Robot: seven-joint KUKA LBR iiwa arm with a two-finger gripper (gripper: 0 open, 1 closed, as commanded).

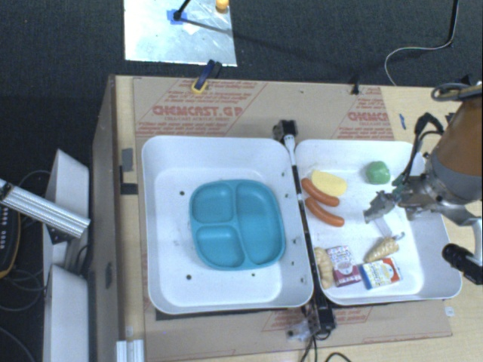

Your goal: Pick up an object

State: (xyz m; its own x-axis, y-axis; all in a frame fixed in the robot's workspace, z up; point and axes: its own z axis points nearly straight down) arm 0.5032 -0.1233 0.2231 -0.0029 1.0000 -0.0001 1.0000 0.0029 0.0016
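The pincer [379, 206] hangs over the right bin [430, 285], grip state unclear, likely lining up on the corn cob [381, 247] just below.

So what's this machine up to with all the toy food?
A robot arm reaches in from the right over the right-hand bin, which holds toy food: two sausages, a yellow piece, a green ball, a corn cob and some small packets. Its gripper hangs over bare bin floor between the green ball and the corn cob, with nothing visibly in it. The left bin holds a blue divided plate.
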